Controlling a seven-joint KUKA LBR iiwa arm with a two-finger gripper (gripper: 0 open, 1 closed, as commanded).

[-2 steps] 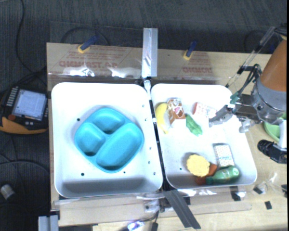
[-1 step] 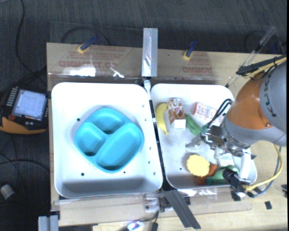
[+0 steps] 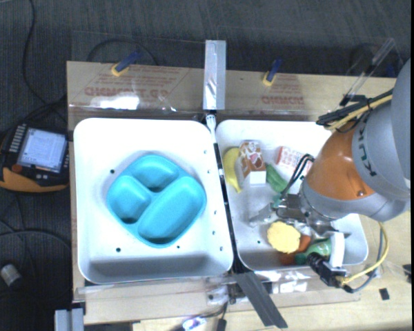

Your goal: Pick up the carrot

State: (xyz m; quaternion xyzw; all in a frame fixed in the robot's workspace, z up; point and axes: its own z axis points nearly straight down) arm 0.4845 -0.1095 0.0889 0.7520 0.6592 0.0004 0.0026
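The carrot (image 3: 294,251) lies near the front of the right bin (image 3: 245,254), a short orange body with a green top (image 3: 318,248) pointing right. A yellow round piece (image 3: 283,236) lies partly over its left end. My gripper (image 3: 281,210) hangs low over the bin just behind that yellow piece, a little up and left of the carrot. The grey arm with its orange band (image 3: 338,174) reaches in from the right and hides the bin's right side.
A banana (image 3: 230,167), a brown-and-white carton (image 3: 252,161), a red-and-white carton (image 3: 288,160) and a green item (image 3: 276,179) sit at the back of the right bin. The left bin (image 3: 90,254) holds a blue divided tray (image 3: 156,197).
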